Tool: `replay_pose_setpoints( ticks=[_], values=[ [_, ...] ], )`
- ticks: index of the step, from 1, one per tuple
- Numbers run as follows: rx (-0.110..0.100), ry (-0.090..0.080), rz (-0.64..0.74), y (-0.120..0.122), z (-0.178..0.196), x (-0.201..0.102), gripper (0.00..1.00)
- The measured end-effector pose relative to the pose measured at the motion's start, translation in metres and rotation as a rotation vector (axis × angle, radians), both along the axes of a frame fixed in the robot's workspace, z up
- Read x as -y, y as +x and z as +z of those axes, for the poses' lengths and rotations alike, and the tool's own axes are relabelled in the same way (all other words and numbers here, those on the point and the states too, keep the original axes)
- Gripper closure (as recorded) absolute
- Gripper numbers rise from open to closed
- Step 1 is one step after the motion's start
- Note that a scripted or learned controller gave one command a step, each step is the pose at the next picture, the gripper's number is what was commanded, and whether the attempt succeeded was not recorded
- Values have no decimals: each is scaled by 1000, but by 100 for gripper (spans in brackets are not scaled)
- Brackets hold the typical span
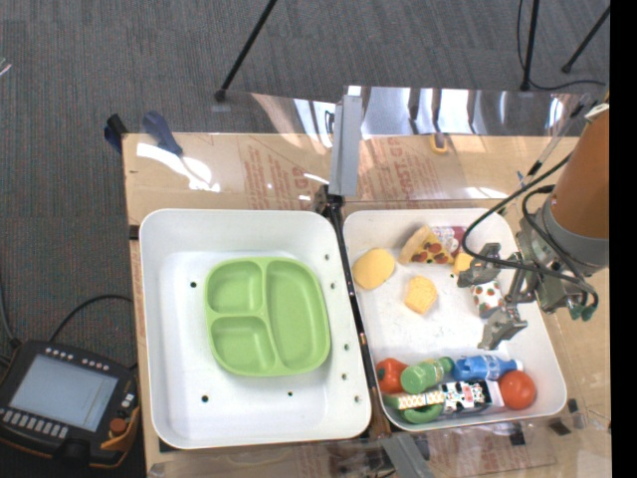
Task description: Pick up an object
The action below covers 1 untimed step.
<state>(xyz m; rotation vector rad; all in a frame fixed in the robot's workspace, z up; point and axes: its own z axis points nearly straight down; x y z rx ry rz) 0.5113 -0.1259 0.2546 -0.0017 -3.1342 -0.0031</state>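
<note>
Partly masking a red-spotted white object [485, 295], the claw [503, 319] hangs low; its finger spread cannot be told.

Green three-compartment plate [267, 316] lying flat in the left white bin [164, 257], tan desk [249, 172] under both bins, teach pendant with grey screen [65, 396] on dark carpet [100, 58] at lower left, tripod legs [254, 33] above
</note>
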Motion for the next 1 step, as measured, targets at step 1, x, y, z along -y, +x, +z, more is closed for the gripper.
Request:
replay_pose_setpoints(
  ticks=[1],
  values=[
    [15,-2,121,-1,-155,-37,0]
  ],
)
